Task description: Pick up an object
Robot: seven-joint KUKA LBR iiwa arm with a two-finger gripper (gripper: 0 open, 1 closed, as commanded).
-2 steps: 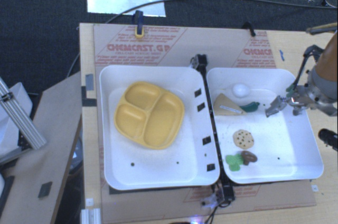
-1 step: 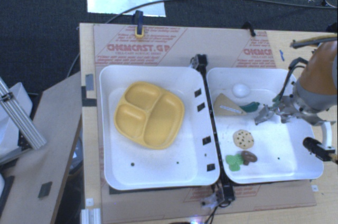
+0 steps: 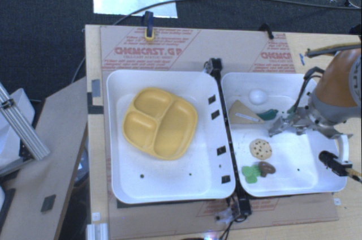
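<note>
Gripper (image 3: 275, 127) hangs over the right bin (image 3: 305, 185) beside the teal piece (image 3: 267, 115); grip state indeterminate. Recommend centring before descending.

Round speckled cookie (image 3: 260, 149) lies flat in the right bin (image 3: 305, 183)

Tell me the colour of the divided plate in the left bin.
Yellow; the divided plate shows plainly in the camera view.

Single fixed camera, high above bench (image 3: 186, 43), slanted downward, both white bins (image 3: 121, 137) framed
</note>
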